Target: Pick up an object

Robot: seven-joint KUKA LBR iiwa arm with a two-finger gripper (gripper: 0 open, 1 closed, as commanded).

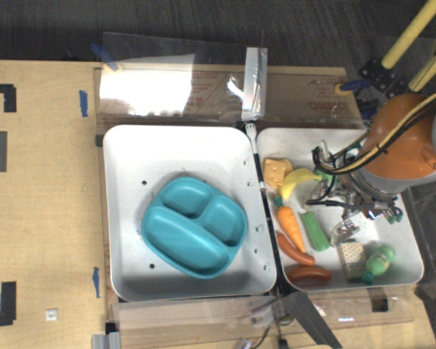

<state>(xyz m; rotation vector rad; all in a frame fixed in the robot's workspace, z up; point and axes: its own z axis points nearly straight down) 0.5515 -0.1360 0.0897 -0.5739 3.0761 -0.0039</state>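
the gripper [346, 217] hangs low in the right bin [410, 264], right of centre in the frame, amid its own cables; whether it is spread or closed i cannot tell, and nothing shows clamped in it. the toy food lies in that bin's left part: a banana [299, 179], a cracker [275, 170], a carrot [291, 226], a green stick [316, 231], a sausage [308, 273]. the left bin [127, 158] bears a teal divided tray [195, 225]. by my reading the pick is not yet done; grasp and lift remain

Dark carpet floor [203, 6], wooden bench [36, 217]
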